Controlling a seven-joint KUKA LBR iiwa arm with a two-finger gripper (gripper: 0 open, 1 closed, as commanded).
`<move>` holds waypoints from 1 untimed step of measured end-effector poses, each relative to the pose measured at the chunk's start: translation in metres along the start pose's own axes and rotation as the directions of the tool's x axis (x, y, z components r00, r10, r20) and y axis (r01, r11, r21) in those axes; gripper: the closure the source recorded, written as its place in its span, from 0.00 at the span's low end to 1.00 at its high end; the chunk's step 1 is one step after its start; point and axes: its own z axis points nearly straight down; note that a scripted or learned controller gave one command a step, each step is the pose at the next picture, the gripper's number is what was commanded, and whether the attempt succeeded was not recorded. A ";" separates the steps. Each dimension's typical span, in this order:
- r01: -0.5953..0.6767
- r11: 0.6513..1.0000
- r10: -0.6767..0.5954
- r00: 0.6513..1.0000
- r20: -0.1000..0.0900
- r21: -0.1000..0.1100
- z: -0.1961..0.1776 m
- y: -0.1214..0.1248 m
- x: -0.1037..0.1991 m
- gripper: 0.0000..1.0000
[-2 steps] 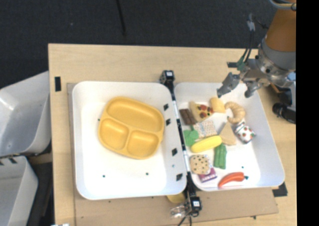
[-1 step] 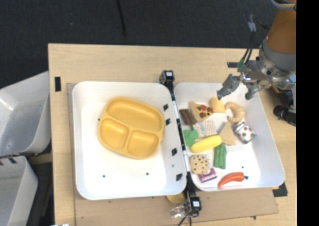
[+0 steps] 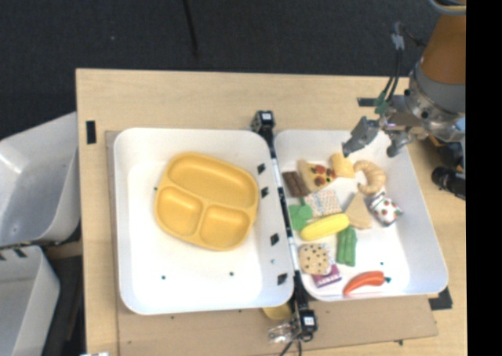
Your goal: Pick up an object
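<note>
My gripper (image 3: 378, 138) hangs over the far edge of the right bin (image 3: 416, 256), its two grey fingers spread apart with nothing between them. Just below it lie a croissant (image 3: 370, 175) and a small yellow piece (image 3: 340, 165). Toy foods crowd the bin's left half: a pizza slice (image 3: 315, 173), a brown chocolate bar (image 3: 295, 183), a yellow banana (image 3: 324, 227), a green pepper (image 3: 347, 246), a red chilli (image 3: 364, 282), a cookie (image 3: 314, 257) and a red-and-white can (image 3: 383, 208).
The left bin (image 3: 141, 268) holds a yellow divided plate (image 3: 207, 201). A black divider with clips (image 3: 276, 190) runs between the bins. The arm's orange band (image 3: 447, 45) rises at the right. A white container (image 3: 31, 182) sits off the bench's left side.
</note>
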 end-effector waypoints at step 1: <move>0.001 1.000 -0.001 1.000 -0.001 0.002 -0.016 -0.030 0.010 0.00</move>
